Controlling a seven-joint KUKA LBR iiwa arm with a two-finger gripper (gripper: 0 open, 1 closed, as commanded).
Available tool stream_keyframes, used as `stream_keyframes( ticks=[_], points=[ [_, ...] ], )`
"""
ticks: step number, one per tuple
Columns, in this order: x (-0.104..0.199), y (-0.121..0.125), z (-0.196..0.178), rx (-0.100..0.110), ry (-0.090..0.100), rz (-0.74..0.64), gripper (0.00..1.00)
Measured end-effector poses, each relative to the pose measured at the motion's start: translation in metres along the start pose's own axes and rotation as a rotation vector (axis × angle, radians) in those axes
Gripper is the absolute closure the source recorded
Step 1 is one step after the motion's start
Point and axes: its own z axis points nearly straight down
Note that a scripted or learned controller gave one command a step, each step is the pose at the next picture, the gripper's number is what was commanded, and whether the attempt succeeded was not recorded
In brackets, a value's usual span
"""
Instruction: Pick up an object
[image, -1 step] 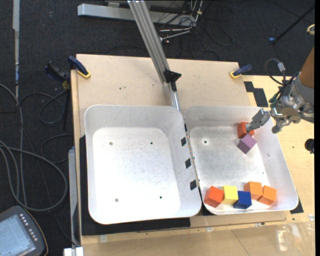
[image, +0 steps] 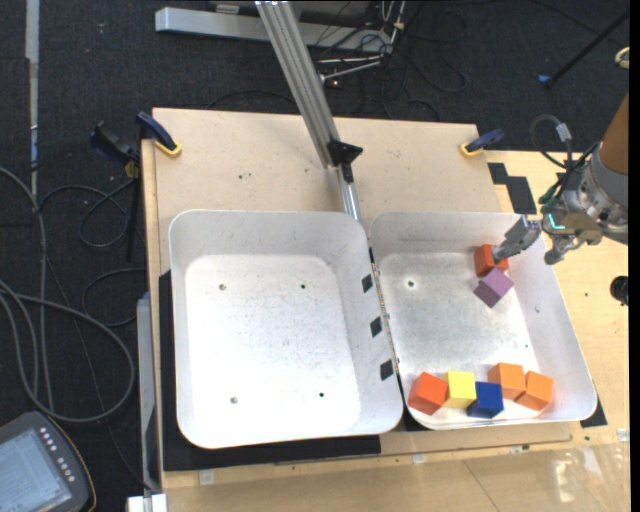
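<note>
Camera view: claw (image: 534, 240) beside orange block (image: 487, 259).

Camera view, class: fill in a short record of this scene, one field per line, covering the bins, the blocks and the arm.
left bin: white, shallow
right bin: white, holds seven blocks
far blocks: red-orange block touching purple block
near row: orange block, yellow block, blue block, two more orange blocks
gripper: over the right bin's far right corner, one finger tip beside the red-orange block
hold: none visible
</note>
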Motion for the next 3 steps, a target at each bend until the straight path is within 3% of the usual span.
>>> stream_keyframes(
  ticks=[3],
  points=[
    [0.014, -0.007, 0.158, 0.006, 0.002, 0.001, 0.00]
  ],
)
